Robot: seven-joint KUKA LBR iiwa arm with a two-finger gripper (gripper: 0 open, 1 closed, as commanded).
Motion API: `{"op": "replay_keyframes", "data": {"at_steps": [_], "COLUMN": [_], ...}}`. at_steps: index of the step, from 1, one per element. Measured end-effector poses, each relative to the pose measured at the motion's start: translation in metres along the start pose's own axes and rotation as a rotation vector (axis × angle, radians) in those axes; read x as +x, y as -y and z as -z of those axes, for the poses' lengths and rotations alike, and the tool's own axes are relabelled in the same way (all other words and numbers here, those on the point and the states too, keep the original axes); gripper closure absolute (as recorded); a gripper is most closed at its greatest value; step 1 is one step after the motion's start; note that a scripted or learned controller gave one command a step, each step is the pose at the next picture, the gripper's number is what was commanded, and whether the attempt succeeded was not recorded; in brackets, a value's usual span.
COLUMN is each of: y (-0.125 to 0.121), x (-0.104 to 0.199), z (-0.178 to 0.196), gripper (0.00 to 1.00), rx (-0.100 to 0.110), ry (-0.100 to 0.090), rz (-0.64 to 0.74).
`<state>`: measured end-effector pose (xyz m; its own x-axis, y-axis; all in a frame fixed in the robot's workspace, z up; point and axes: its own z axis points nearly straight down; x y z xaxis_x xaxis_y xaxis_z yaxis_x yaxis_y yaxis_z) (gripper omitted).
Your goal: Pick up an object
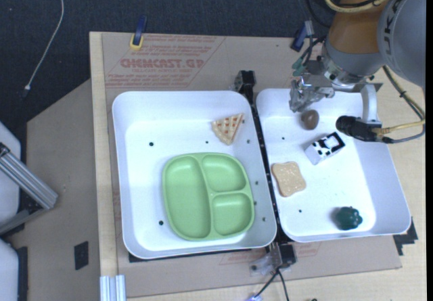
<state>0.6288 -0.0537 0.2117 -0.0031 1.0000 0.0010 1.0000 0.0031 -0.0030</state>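
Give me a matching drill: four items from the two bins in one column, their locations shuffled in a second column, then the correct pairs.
Items:
1. green divided plate
2. waffle piece
3. toast slice
4. dark green object

Locations:
A. right bin, near front corner
B. left bin, near back right corner
C. right bin, close to the divider between bins
D. left bin, front centre

Pairs: 1-D, 2-B, 3-C, 4-A

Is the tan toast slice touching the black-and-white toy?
Apart. Camera view shows bare white bin floor between the toast slice and the black-and-white toy.
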Motion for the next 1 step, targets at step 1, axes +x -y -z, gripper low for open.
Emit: {"op": "replay_keyframes", "data": {"at_steps": [1], "y": [0.0080], "x": [0.0483], "z": [0.0063], "gripper": [1.00], "rx": [-0.001], "ry": [-0.001], "rz": [0.001]}}
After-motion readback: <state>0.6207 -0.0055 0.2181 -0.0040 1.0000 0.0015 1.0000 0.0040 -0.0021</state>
